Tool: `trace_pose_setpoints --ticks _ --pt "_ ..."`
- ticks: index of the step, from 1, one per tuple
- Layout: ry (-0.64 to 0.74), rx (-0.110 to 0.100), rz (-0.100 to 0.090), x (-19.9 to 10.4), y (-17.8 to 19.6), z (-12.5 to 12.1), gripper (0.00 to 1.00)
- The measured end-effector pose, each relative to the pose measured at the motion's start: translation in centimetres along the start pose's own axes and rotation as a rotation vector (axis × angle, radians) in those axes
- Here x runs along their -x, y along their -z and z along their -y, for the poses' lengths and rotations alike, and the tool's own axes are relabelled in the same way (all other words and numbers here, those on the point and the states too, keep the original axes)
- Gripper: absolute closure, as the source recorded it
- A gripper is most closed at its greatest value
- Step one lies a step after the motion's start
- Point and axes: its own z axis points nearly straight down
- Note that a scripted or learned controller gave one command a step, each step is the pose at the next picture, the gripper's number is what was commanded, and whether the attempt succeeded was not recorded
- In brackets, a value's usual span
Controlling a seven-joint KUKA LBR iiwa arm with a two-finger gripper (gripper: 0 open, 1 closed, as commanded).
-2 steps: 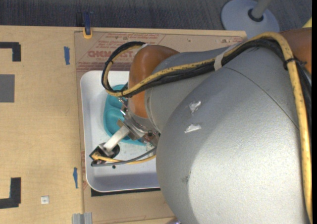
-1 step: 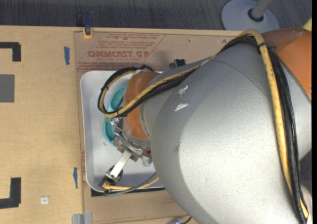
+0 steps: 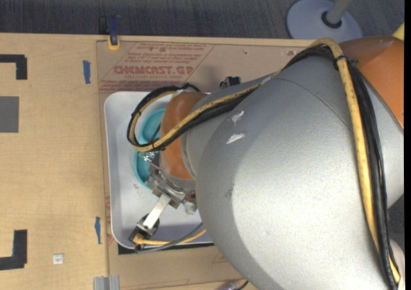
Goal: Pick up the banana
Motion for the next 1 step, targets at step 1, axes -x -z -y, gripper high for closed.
trace_pose_setpoints --ticks 1 --pt "0.000 0.000 0.000 -0.01 0.01 -0.01 0.00"
